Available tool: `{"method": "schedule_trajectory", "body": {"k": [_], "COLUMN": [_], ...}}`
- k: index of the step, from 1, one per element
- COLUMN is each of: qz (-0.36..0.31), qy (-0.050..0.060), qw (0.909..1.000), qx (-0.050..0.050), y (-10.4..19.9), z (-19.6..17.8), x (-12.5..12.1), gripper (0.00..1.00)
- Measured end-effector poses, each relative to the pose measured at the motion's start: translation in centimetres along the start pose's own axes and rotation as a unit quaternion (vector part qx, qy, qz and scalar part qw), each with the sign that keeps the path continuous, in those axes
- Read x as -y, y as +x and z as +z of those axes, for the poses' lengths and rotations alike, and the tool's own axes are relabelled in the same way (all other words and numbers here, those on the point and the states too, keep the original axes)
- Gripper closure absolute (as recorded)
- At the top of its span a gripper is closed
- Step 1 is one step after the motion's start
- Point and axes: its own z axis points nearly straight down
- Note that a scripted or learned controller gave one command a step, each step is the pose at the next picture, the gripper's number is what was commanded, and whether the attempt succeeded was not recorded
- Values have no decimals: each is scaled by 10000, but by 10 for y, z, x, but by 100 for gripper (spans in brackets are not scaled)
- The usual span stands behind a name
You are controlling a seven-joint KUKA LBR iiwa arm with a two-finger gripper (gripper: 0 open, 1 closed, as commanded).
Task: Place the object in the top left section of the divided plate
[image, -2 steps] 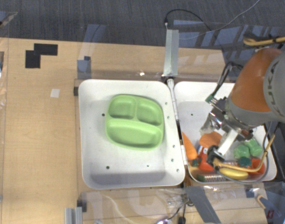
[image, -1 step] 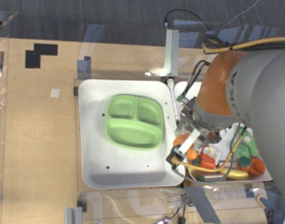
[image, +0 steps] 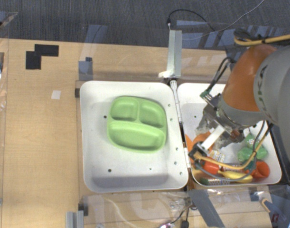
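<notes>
A green divided plate (image: 136, 124) lies in the left bin (image: 95, 170), with two small sections at the back and one long section in front. Its top left section (image: 125, 109) holds nothing. My gripper (image: 207, 133) is low over the left side of the right bin (image: 192, 108), among the toy items heaped there. The wrist and arm hide much of that bin. Beside the gripper an orange piece (image: 194, 141) lies against the bin's left wall.
The front of the right bin holds a red item (image: 211, 166), a yellow banana (image: 235, 176), a green item (image: 251, 152) and an orange-red one (image: 261, 170). A metal post (image: 174, 51) stands behind the wall between the bins.
</notes>
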Motion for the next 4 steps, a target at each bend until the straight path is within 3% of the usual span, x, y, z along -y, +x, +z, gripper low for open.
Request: {"method": "schedule_trajectory", "body": {"k": [1, 2, 3, 4], "qz": [95, 925, 926, 880], "qy": [0, 4, 3, 3], "qw": [10000, 9957, 9957, 9961], "qx": [3, 15, 13, 13], "y": [89, 82, 82, 83], "z": [-52, -44, -44, -54], "x": [-12, 32, 32, 32], "gripper": [100, 100, 0, 100]}}
